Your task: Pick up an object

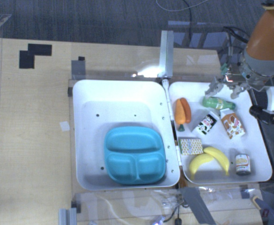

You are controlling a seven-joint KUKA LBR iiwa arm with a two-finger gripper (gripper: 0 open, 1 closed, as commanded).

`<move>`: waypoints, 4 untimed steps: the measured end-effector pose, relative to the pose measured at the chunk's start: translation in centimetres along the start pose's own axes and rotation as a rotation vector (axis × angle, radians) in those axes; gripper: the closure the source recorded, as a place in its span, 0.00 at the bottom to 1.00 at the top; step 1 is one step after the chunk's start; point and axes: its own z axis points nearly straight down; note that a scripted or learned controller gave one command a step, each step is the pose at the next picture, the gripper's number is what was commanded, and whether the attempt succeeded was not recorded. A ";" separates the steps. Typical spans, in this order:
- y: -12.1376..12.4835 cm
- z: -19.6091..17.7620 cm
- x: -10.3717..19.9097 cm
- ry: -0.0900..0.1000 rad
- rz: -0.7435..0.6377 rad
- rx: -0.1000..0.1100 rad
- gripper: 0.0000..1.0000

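My gripper (227, 89) hangs over the far part of the right bin (263, 172), fingers spread open, just above a green bottle (218, 102) lying on its side. Nothing sits between the fingers. Also in this bin are an orange carrot (183, 110), a black-and-white carton (205, 123), a brown-and-white carton (232, 125), a patterned small packet (190, 146), a yellow banana (209, 160) and a small can (242, 163).
The left bin (87, 125) holds a blue divided tray (134, 154). A metal post (166, 55) stands behind the rim shared by the two bins. The arm's orange band (266, 36) rises at the upper right.
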 end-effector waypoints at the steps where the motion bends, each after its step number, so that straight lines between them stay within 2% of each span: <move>1: -0.8 4.9 -4.5 -0.001 0.005 0.001 0.00; 2: -0.6 3.8 -4.5 -0.001 0.003 -0.003 1.00; 3: -0.6 3.8 -4.5 -0.001 0.003 -0.003 0.00; 4: -1.4 13.4 -8.1 -0.001 -0.011 -0.003 0.00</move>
